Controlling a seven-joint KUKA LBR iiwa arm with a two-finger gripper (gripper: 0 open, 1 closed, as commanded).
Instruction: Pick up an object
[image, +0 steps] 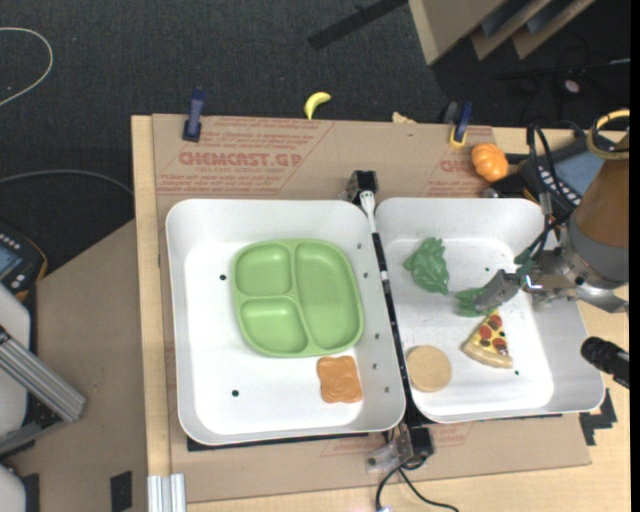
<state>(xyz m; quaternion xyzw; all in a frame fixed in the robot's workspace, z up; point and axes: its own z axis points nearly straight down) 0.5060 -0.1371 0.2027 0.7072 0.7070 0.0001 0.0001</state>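
The right bin (520, 400) holds green toy lettuce (430, 264), a pizza slice (488, 342) and a tan cookie (430, 368). The gripper (492, 291) sits low by a smaller green piece (470, 300); its spread cannot be told. Centre over that piece before closing.

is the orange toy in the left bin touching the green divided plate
Apart. The camera view shows a thin strip of white bin floor between the orange toy and the green plate's lower edge.

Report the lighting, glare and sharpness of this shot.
Camera view: even overhead light, soft faint shadows; the white bins look bright, near washed out at the rims; the green plate and pizza slice are sharp; the gripper looks slightly soft against the green toy.
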